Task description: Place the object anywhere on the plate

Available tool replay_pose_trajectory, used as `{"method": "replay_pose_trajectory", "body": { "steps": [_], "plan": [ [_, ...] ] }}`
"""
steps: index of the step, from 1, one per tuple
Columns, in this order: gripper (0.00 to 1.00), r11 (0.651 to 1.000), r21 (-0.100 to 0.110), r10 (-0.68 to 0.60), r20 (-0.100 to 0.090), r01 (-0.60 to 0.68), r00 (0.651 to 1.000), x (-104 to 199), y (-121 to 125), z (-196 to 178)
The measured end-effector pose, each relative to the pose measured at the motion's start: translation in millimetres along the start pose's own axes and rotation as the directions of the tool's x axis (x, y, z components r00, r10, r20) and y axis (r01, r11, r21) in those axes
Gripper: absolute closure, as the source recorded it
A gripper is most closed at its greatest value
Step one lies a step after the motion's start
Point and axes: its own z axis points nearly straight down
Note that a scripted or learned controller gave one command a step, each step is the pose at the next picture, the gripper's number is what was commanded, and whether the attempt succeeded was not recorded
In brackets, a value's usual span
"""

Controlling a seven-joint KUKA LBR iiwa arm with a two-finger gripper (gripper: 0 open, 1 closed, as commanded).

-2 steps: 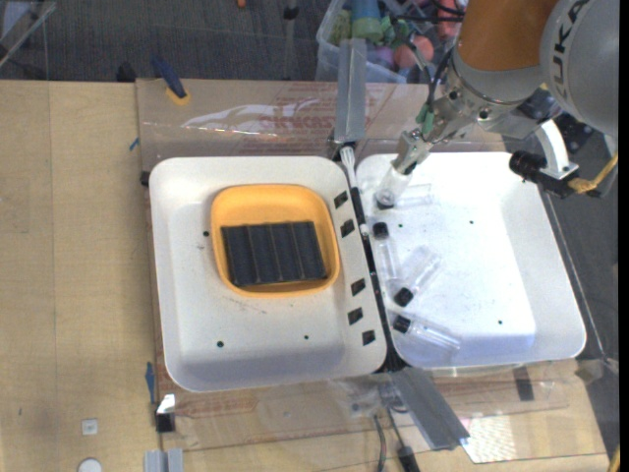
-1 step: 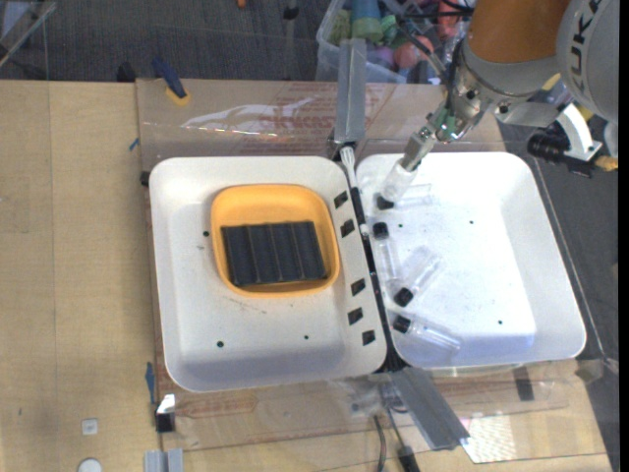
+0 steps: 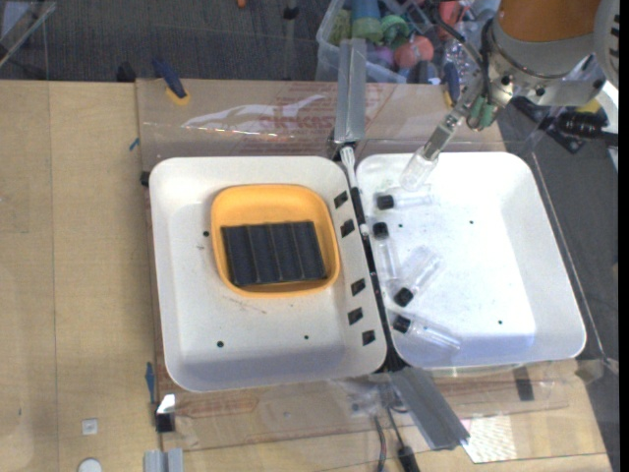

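Left white bin (image 3: 187, 264): orange plate (image 3: 228, 214) bearing black ribbed rectangular object (image 3: 273, 254).

Two shallow white bins are counted on the table (image 3: 69, 264): the right bin (image 3: 511, 264), directly below the gripper (image 3: 418, 170), and the left bin (image 3: 177, 293), farther from it. One orange plate (image 3: 228, 205) is counted in the bin away from the gripper, and one dark ribbed rectangular object (image 3: 273, 254) is counted lying on that plate. One gripper is counted, on one arm with one orange band (image 3: 545, 3). Five small dark clips (image 3: 357, 286) are counted along the divide between the bins, below and to the far side of the gripper. Beyond the gripper, one clear container of mixed coloured items (image 3: 393, 18) is counted; their number cannot be told.
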Motion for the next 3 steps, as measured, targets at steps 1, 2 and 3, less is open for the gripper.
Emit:
{"method": "replay_pose_trajectory", "body": {
  "steps": [1, 2, 3],
  "plan": [
    [1.0, 0.951, -0.001, -0.308, 0.002, 0.308, 0.951, -22, -31, -90],
    [1.0, 0.765, 0.0, -0.644, 0.004, 0.644, 0.765, -47, -68, -129],
    [1.0, 0.66, 0.0, -0.751, 0.005, 0.751, 0.66, -81, -94, -129]
  ]
}}
